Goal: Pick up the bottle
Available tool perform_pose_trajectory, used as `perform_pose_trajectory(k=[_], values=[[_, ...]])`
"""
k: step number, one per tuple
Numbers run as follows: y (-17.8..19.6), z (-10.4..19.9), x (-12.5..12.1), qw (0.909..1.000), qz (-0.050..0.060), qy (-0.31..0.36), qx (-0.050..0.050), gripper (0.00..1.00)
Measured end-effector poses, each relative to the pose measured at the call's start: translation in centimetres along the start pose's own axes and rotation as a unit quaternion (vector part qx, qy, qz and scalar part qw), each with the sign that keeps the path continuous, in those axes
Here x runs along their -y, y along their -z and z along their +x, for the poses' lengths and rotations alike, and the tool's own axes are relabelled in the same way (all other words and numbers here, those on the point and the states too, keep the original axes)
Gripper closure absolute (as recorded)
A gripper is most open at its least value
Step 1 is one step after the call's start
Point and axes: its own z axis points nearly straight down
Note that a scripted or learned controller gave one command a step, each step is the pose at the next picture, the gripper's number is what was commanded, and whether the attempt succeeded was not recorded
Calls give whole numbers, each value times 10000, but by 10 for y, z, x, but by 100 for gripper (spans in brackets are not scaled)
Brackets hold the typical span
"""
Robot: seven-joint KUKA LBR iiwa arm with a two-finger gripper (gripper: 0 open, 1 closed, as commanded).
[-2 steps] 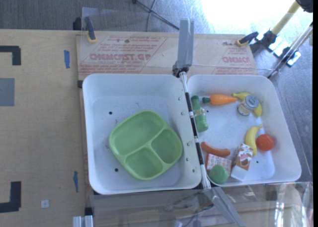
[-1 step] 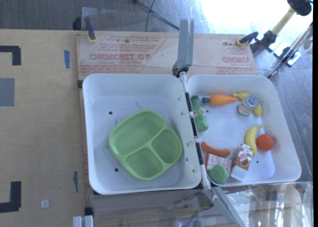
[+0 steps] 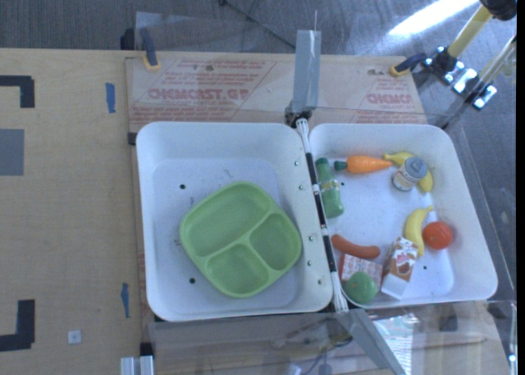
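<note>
You can see the bottle (image 3: 330, 189) in the right bin (image 3: 467, 201); it is green and lies flat, right against the wall that this bin shares with the left bin (image 3: 156, 201). Look from the bottle to find the rest. Just past its top end, a bit to the right, lies the carrot (image 3: 367, 165), with its green tip close to the bottle; farther right of the bottle you see a small banana (image 3: 399, 157) and a little jar (image 3: 410, 174) touching it. Below the bottle, toward the near side, lies a sausage (image 3: 355, 245); below that sit a red and white pack (image 3: 353, 265) and a green ball (image 3: 360, 286). Down and right of the bottle you find a carton (image 3: 399, 267), a big banana (image 3: 417, 229) and an orange ball (image 3: 438, 235). Left of the bottle, over the wall, a green plate (image 3: 240, 239) with three parts rests in the left bin.
</note>
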Motion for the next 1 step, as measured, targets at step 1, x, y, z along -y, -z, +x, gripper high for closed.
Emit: perform_pose_trajectory(k=[1], values=[[10,1,1,10000,-7,21,-3,100]])
